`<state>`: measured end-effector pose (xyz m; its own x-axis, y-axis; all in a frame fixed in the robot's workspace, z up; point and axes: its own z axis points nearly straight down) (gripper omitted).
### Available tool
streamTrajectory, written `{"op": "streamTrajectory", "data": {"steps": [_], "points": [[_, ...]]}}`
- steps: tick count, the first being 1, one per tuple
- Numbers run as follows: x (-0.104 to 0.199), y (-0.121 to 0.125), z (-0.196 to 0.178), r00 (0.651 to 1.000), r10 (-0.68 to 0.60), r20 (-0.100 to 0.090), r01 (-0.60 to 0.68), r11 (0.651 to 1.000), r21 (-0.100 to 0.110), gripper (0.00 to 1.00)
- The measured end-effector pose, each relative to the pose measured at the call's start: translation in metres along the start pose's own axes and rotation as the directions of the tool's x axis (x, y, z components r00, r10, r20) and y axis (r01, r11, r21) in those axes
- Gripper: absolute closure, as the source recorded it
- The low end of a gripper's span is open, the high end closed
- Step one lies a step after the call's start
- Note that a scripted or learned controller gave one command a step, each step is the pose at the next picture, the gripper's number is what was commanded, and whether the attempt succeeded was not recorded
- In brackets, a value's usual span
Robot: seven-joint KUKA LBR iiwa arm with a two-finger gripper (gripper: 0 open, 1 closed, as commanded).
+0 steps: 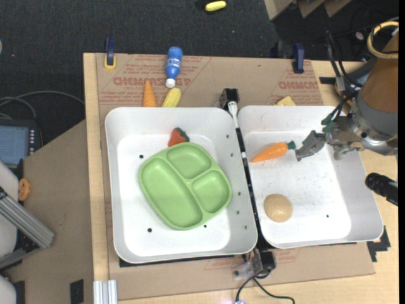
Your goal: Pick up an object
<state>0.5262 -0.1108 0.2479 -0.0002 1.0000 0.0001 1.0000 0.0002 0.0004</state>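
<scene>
An orange toy carrot [269, 152] with a green top lies in the right bin [354, 227], near its upper left, pointing left. My gripper [312, 145] hangs low over that bin just right of the carrot's green end, on the arm [380, 100] that reaches in from the right. Nothing shows held in it. A round tan ball-like object [278, 208] rests lower in the same bin. The left bin [126, 233] holds a green divided plate [184, 185], with a small red and green toy [177, 136] at the plate's upper edge.
On the bench behind the left bin lie a blue and white bottle [173, 65], a small orange carrot [149, 95] and a yellow corn piece [171, 97]. A black bracket [230, 98] sits between the bins' far corners. A black part [382, 187] juts in at the right.
</scene>
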Motion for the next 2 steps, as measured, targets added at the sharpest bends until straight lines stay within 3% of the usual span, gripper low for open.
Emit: {"op": "streamTrajectory", "data": {"steps": [1,2], "points": [[-0.029,0.093,0.116,1.000,-0.002,0.003,0.002,1.000,-0.002,0.00],[0.008,0.097,0.167,1.000,-0.004,-0.003,0.004,1.000,0.007,0.00]]}}
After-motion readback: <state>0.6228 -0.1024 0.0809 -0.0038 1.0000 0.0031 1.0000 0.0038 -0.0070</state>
